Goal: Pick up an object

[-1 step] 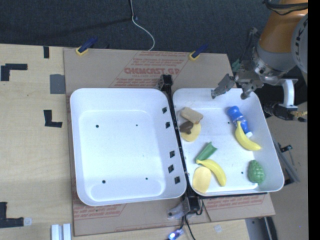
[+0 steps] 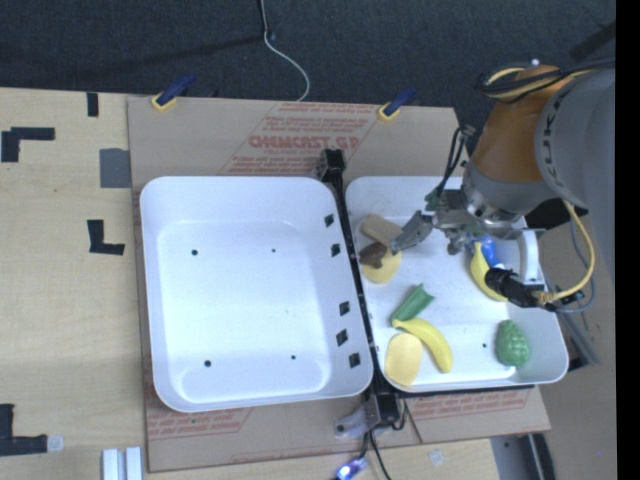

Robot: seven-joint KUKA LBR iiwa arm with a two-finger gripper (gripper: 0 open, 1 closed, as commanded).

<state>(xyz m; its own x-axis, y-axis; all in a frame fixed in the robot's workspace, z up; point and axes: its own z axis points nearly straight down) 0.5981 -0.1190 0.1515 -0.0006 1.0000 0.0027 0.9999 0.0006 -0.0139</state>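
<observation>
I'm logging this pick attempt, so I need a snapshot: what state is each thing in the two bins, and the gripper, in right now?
Gripper: low in the right bin, fingers beside the tan block, holding nothing visible.
Tan block: lying by the bin's left wall.
Green wedge: lying tilted, apart from the gripper.
Banana: lying flat, touching the yellow round fruit.
Yellow round fruit: resting at the front edge.
Green bumpy fruit: resting in the front right corner.
Left bin: level.

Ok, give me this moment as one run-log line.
arm: over right bin | gripper: by tan block, nothing visibly held | left bin: no pick yet
</observation>
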